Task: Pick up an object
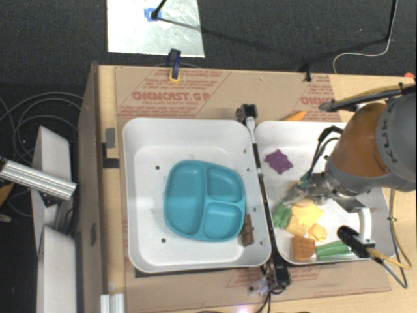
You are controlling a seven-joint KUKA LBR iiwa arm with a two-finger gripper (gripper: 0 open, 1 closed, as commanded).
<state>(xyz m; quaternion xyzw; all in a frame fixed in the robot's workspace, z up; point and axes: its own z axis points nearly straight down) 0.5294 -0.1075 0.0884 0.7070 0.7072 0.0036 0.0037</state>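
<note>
Smooth plastic teal plate (204, 201); glossy white bin (146, 175); cardboard bench (195, 96).

The arm (378, 150) reaches into the right bin (287, 130), its gripper (301, 191) low over a yellow piece (305, 218), perhaps touching it. A teal divided plate (204, 200) lies in the left bin (146, 175), frame centre.

Arm (374, 145) cut off at right edge; covers right bin's (287, 126) far side.

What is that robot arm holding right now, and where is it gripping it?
It cannot be told: the tool is low in the right bin, by the yellow piece, with nothing visibly gripped.
</note>
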